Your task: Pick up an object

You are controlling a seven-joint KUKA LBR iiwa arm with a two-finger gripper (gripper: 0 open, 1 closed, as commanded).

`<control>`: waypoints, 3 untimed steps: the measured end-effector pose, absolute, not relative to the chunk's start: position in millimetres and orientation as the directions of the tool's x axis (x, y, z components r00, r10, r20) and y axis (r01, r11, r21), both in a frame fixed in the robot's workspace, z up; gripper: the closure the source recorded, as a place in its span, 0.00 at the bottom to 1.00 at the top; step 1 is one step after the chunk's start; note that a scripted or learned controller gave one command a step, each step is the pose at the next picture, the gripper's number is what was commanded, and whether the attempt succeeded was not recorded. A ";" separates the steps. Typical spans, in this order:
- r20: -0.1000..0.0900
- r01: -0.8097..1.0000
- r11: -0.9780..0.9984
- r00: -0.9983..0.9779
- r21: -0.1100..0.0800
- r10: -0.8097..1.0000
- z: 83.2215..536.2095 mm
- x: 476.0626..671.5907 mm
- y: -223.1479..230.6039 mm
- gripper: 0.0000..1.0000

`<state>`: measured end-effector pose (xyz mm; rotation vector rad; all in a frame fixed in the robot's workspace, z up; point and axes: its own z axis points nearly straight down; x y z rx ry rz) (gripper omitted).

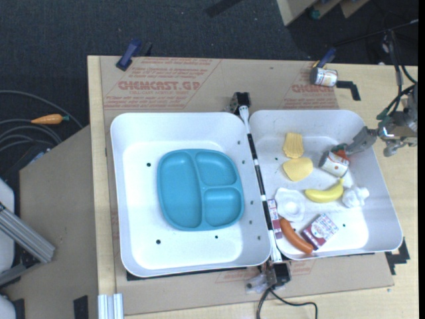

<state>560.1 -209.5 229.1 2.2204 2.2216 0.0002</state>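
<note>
Over at the right bin's [372, 239] far right edge, my gripper [348, 148] reaches in, fingertips just beside a small white-and-red container [335, 163]; whether they're parted or clenched, I cannot tell. Nothing sits visibly between them. Nearer lie a banana [325, 193], two yellow pieces [295, 157], a sausage [295, 236] and a red packet [321, 229]. Left bin [133, 244]: a blue divided plate [199, 189].
</note>
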 end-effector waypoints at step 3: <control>-0.002 1.000 0.003 -0.003 0.002 1.000 95.6 646.1 -171.4 1.00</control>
